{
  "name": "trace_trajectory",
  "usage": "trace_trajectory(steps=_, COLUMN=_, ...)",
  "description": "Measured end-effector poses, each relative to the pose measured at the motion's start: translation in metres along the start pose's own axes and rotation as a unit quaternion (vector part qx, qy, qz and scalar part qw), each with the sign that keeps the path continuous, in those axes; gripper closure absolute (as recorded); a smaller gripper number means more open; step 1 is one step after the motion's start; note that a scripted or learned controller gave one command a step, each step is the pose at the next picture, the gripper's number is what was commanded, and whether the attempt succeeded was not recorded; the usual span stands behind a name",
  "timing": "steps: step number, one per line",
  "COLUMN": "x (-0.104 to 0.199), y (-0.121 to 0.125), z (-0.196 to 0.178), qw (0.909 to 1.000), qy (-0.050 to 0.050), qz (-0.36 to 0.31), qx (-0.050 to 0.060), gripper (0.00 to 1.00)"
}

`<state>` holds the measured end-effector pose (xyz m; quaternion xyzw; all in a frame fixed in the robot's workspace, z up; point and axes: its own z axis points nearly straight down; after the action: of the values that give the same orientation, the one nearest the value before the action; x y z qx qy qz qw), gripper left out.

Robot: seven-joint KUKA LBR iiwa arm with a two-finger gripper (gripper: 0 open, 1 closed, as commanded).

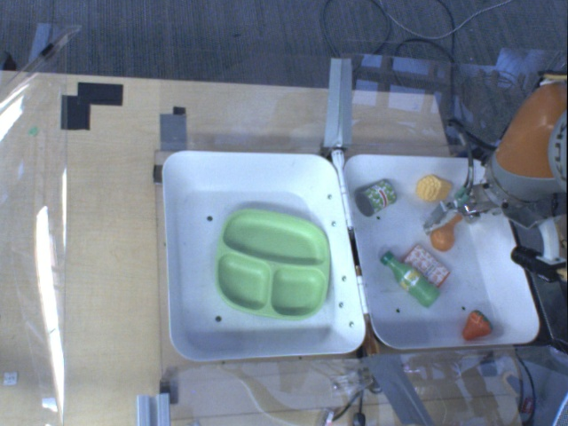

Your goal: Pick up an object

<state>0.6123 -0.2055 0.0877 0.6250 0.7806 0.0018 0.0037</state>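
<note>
Hand (451,209) sits low in right bin (515,327), its tips at an orange carrot-like toy (443,235); grip state can't be told. Yellow item (432,187) just up-left of hand, small can (376,195) further left. Green bottle (411,280) & pink packet (426,264) below hand. Left bin (186,327) holds green tray (272,263).

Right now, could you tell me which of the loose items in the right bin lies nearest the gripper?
The orange item, right under the gripper near the bin's upper right. The yellow item is a bit farther; the can, green bottle and red item lie farther off.
</note>
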Motion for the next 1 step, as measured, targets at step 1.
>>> trace_trajectory(steps=1, x=0.0005, y=0.0034, z=-0.013, qw=1.0, qy=-0.001, qz=-0.001, qx=-0.004, gripper=1.0)
